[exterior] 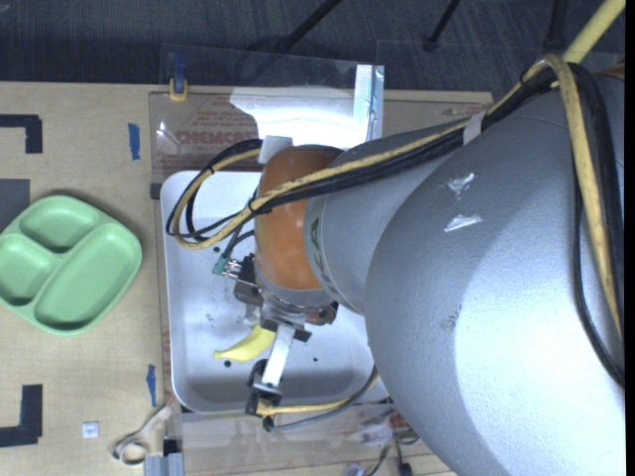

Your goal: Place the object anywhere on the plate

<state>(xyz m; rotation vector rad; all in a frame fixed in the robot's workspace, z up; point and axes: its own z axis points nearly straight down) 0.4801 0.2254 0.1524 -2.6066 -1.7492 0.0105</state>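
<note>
1. A big grey arm point(476, 266) reaches in from the right and covers much of the right half of the desk point(79, 385). Its orange band point(288, 226) sits over the middle of a shallow white bin point(189, 365).
2. The gripper point(270, 323) hangs below that band, low over the bin floor. It is toward the bin's near edge and close to the middle from side to side.
3. The wrist hides the gripper from above, so it is not possible to make out whether it is spread apart, closed together or clamped on anything.
4. The banana point(243, 347) is small, yellow and curved. It lies on the bin floor toward the near edge, a little left of the bin's middle.
5. The banana's right end runs up to the gripper and slips under it, and its left end points toward the bin's near left corner. Whether banana and gripper touch is hidden.
6. The plate point(64, 263) is green with three compartments. It rests on the bare desk near the desk's left edge, outside the bin and well apart from the banana.
7. A black corner mark point(25, 132) lies on the desk beyond the plate, near the left edge.
8. A strip of blue tape point(134, 139) sits near the bin's far left corner.
9. A clear plastic sheet point(298, 87) stands along the bin's far edge.
</note>
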